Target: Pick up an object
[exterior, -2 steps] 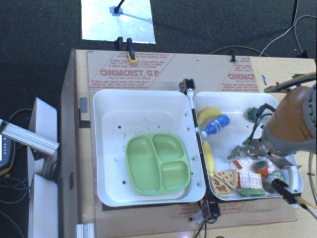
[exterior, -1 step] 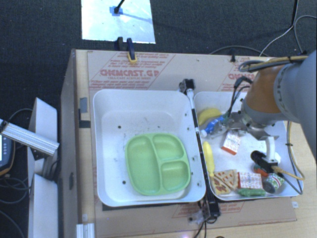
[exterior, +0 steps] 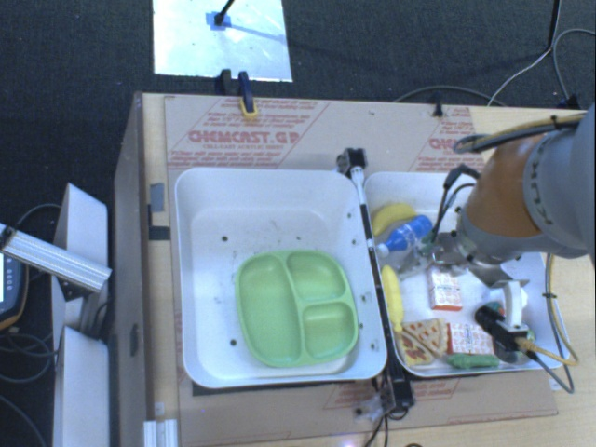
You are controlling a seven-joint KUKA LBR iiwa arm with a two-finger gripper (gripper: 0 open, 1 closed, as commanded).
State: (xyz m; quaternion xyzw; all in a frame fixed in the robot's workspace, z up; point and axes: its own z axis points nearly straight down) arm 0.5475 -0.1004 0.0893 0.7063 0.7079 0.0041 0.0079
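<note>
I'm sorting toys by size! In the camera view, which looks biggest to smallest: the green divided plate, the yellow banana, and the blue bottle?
1. green divided plate, by far the largest.
2. yellow banana.
3. blue bottle.
The banana and bottle look close in size, and the arm partly hides the bottle, so their order is unsure.

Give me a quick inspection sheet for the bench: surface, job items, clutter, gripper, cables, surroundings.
Surface: bench board bears the left bin and the right bin.
Job's things: right bin holds a blue bottle, yellow item, banana, white-and-red packet, waffle-like piece, green item.
Clutter: green divided plate in the left bin.
Gripper: gripper over the right bin; finger state unclear.
Cables: black cables at upper right; yellow cable beside the right bin.
Surroundings: dark carpet, reflective sheet.
</note>
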